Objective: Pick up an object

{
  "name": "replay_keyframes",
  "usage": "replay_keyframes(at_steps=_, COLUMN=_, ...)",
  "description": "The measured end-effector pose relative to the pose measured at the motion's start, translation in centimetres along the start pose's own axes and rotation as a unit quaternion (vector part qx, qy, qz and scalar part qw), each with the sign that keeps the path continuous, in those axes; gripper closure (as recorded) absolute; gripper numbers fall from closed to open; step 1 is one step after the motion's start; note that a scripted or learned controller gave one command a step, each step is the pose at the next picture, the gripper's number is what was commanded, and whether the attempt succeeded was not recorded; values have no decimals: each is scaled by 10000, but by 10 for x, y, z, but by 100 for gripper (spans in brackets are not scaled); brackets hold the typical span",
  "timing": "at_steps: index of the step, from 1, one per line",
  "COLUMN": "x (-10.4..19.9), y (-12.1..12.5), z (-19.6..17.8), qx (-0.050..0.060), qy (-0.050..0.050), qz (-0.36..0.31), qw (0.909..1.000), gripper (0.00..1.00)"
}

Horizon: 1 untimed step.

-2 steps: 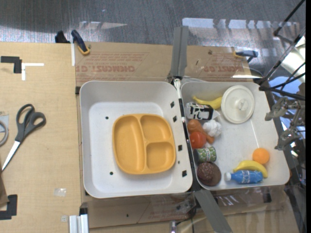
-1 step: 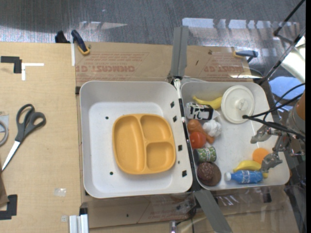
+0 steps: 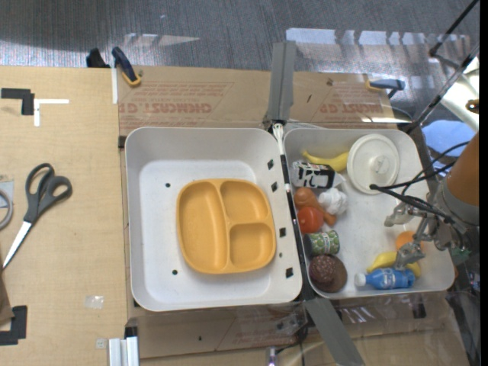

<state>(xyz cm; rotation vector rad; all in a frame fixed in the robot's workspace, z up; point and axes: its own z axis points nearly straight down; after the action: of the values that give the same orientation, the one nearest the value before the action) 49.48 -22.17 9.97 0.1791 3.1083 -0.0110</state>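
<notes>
One gripper (image 3: 415,244) low at right bin (image 3: 358,292) near-right corner, finger state unclear; yellow banana-like toy (image 3: 387,261) directly beneath, long axis slanting along near edge.

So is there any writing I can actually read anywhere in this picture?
"CHEMCAZ, GE...": red print, upside down, on the left cardboard sheet behind the bins; a rough reading.
Red print on the right cardboard sheet: too blurred.
Labels on the blue bottle, green can and black-and-white pack: too small.
</notes>
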Motion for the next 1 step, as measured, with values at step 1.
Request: replay_keyframes(at_steps=1, x=-86, y=11, z=9, qx=-12, qy=125, qz=823, qw=9965, gripper=0)
